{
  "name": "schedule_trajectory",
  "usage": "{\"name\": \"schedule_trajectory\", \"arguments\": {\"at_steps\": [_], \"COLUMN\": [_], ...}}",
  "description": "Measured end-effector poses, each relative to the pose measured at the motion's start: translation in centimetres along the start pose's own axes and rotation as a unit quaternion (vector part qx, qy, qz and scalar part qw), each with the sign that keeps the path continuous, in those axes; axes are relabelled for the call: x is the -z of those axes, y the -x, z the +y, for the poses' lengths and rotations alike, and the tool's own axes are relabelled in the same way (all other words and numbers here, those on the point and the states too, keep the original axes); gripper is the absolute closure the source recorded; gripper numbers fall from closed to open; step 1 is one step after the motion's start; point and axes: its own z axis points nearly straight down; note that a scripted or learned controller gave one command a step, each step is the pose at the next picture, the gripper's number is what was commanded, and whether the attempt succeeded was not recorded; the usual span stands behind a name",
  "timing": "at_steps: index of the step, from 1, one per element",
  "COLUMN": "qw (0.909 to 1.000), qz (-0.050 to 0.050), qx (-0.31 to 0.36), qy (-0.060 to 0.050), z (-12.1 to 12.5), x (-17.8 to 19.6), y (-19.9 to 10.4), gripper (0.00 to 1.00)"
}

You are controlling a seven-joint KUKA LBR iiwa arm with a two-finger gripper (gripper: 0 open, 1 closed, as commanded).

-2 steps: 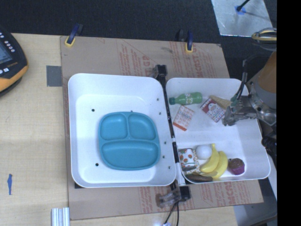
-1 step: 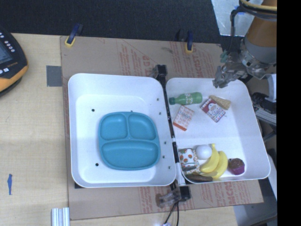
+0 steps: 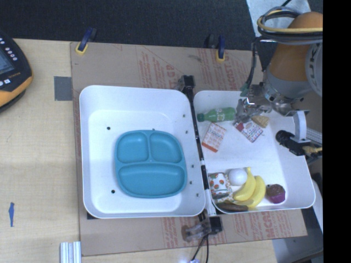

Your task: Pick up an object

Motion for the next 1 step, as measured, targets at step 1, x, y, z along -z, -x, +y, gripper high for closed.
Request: {"name": "schedule_trajectory", "arguments": {"at_steps": [1], "qw": [1.0], "qz": [-0.001], "qx": [-0.004], "qy": [0.0], "z": [-8.12], "x": [0.99], "y": [4.56], "gripper": [1.0]}}
